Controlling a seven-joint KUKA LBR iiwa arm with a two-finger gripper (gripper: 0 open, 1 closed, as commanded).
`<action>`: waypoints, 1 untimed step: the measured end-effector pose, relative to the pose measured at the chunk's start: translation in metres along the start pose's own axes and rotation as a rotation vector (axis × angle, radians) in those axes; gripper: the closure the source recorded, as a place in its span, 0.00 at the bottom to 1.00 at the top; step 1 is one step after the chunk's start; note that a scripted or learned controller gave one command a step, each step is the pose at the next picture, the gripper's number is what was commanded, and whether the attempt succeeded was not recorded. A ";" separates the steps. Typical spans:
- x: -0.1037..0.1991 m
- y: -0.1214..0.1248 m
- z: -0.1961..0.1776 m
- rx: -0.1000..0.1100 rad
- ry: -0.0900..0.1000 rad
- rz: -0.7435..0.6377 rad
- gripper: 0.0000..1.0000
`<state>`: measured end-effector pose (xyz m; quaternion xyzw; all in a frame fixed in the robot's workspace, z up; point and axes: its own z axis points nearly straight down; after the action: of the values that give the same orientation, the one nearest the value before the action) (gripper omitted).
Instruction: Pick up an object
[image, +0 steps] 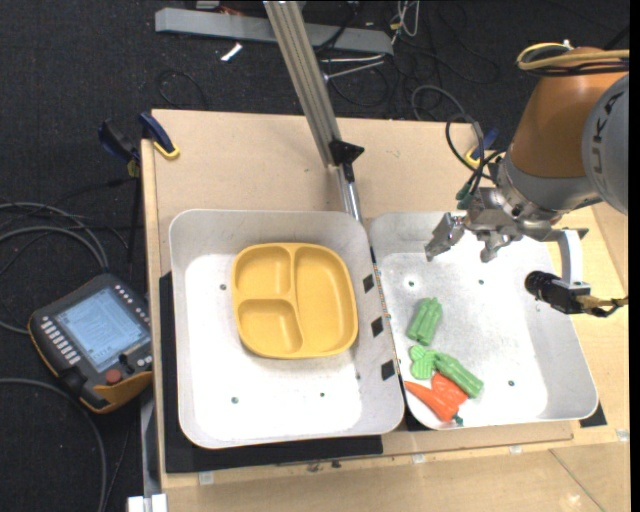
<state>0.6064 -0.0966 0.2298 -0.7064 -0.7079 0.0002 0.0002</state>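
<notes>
The arm (575, 120) reaches in from the right at the far side, its orange band just above the wrist (520, 195). The gripper (466, 245) points down and leftward, its two fingers (441, 240) spread apart with nothing between them.

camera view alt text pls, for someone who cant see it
A grey and orange robot arm holds its open gripper above the right bin, where green toy vegetables and a toy carrot lie near the front-left corner. The left bin holds a yellow divided plate.
</notes>
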 end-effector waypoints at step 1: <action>0.000 0.000 0.000 0.000 0.000 0.001 0.00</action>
<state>0.6064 -0.0966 0.2299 -0.7067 -0.7075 -0.0001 0.0003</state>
